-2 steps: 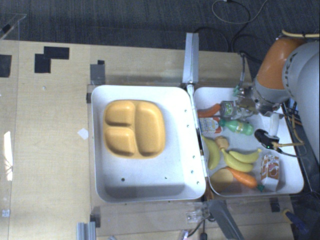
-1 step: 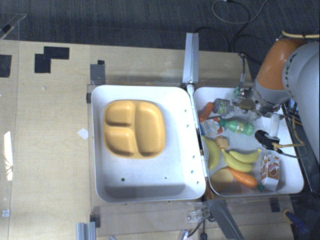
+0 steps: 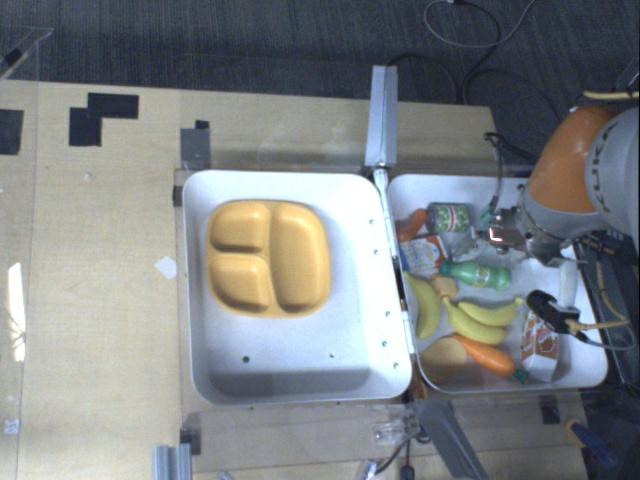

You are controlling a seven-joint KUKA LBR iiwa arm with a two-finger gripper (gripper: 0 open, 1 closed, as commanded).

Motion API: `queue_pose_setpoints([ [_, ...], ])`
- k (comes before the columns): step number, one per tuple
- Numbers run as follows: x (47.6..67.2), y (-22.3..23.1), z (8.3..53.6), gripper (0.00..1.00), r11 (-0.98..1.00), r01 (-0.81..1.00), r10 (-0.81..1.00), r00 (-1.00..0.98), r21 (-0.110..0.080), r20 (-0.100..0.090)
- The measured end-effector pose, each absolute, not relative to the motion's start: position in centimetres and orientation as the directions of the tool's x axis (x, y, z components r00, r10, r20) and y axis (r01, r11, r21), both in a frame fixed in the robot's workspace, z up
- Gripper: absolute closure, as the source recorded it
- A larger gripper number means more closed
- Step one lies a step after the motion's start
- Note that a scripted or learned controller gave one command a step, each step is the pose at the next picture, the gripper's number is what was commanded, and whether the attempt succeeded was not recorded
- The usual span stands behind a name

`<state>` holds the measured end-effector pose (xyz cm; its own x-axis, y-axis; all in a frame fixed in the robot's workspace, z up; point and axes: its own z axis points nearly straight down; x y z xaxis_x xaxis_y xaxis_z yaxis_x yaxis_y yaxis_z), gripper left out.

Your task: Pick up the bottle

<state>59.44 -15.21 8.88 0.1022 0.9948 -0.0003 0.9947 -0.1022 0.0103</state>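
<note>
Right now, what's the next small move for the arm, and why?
Probably shift the gripper slightly down and left in the camera view, over the green bottle. The bottle lies on its side in the right bin, just above the bananas, and the gripper sits beside its upper right, nearer the can.

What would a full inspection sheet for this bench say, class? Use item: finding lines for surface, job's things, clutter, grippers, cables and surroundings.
Surface: pale wooden bench bearing two white bins, left bin, right bin.
Job's things: green bottle lying on its side in right bin.
Clutter: bananas, carrot, can, carton in right bin; yellow divided tray in left bin.
Grippers: gripper above right bin, fingers unclear.
Cables: looped cable on floor.
Surroundings: dark carpet.
</note>
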Motion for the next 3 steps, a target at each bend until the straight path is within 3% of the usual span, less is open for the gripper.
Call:
queue_pose_setpoints([
  [1,59.7,-15.0,10.1,1.0,-0.1,0.995,0.995,0.1,0.018,0.002],
  [2,59.7,-15.0,10.1,0.0,-0.1,0.995,0.995,0.1,0.018,0.002],
  [3,60.5,-11.4,9.6,0.0,0.198,0.98,0.98,-0.197,0.017,-0.027],
])
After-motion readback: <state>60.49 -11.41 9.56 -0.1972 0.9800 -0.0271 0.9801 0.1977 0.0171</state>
